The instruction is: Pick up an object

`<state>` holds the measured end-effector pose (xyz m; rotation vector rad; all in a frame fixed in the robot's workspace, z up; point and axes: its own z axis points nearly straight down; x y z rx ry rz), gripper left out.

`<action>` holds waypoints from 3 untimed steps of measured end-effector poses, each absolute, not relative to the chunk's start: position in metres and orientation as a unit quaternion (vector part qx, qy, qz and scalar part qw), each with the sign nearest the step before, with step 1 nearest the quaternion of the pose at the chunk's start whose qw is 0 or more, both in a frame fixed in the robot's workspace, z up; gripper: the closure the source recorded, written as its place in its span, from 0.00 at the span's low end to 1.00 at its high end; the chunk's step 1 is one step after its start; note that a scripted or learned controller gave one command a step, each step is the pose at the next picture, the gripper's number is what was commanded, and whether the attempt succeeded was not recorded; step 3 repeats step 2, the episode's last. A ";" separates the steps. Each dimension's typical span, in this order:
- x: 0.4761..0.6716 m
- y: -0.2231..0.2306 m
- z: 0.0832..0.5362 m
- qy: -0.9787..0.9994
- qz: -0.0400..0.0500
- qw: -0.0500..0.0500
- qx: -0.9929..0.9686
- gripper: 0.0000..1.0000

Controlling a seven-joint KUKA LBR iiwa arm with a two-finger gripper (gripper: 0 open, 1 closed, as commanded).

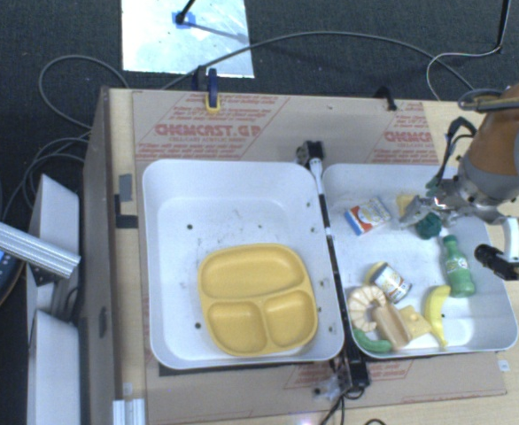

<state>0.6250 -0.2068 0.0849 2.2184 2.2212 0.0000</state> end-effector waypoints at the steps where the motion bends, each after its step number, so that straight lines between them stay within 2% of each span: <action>1: 0.626 -0.207 0.096 0.708 0.001 0.003 0.706 1.00; 2: 0.636 -0.153 0.220 0.709 0.002 0.003 0.705 1.00; 3: 0.636 -0.153 0.220 0.709 0.002 0.003 0.705 1.00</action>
